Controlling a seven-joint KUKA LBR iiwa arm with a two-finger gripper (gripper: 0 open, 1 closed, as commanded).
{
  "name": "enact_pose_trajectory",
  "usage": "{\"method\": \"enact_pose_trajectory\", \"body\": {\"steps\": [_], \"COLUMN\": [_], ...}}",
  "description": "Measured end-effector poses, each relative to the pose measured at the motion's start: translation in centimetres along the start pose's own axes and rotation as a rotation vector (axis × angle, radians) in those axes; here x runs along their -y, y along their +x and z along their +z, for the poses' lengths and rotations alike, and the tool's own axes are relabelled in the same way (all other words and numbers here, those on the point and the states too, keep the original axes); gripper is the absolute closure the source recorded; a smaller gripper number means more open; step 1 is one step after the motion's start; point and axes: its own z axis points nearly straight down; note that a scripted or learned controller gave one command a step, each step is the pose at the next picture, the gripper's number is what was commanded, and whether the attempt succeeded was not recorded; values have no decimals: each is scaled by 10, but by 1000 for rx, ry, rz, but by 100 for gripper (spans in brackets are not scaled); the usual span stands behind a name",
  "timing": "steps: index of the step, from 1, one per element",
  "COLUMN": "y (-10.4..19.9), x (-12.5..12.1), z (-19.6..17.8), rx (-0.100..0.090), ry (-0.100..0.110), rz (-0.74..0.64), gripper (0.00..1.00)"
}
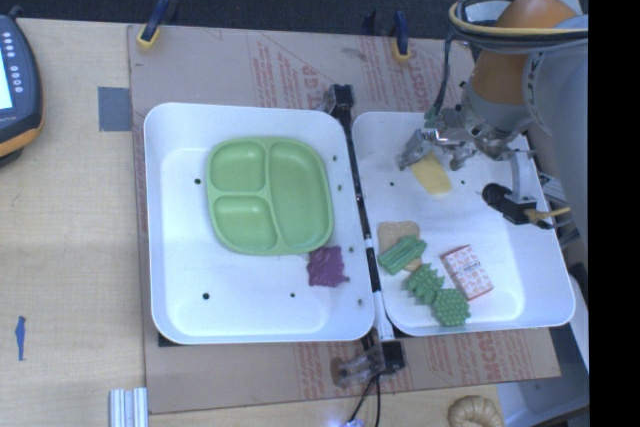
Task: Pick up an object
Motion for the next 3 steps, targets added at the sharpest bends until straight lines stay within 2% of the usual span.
{"method": "enact_pose_trajectory", "body": {"steps": [1,2,3], "y": [-1,-1,-5], "x": [0,0,0], "z": [-11,-11,0], "rx": [1,1,1], "ry": [1,2,0], "rz": [-2,-2,2], "gripper": [100,0,0]}}
